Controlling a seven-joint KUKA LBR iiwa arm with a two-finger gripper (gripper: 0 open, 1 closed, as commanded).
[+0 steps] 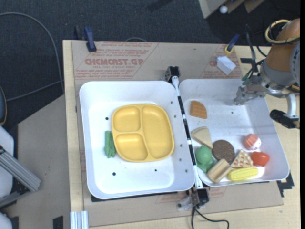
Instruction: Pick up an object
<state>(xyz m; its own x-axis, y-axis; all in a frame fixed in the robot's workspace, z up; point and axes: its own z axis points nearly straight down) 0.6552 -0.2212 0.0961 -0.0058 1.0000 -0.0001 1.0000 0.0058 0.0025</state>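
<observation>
My gripper (240, 98) hangs over the far right part of the right bin (224, 92), above bare white floor. Nothing shows between its fingers. The toy foods lie nearer the front of that bin: an orange wedge (198, 109), a tan cheese-like wedge (202, 137), a green piece (204, 155), a brown round cookie (223, 150), a bread piece (218, 170), a pizza slice (242, 159), a corn cob (244, 173), a red tomato-like piece (260, 158) and a pink-white piece (251, 141).
The left bin (95, 128) holds a yellow divided plate (142, 131) and a green pod (110, 144) beside it. A black divider rail (183, 123) runs between the bins. Clamps stand at the bench's back edge.
</observation>
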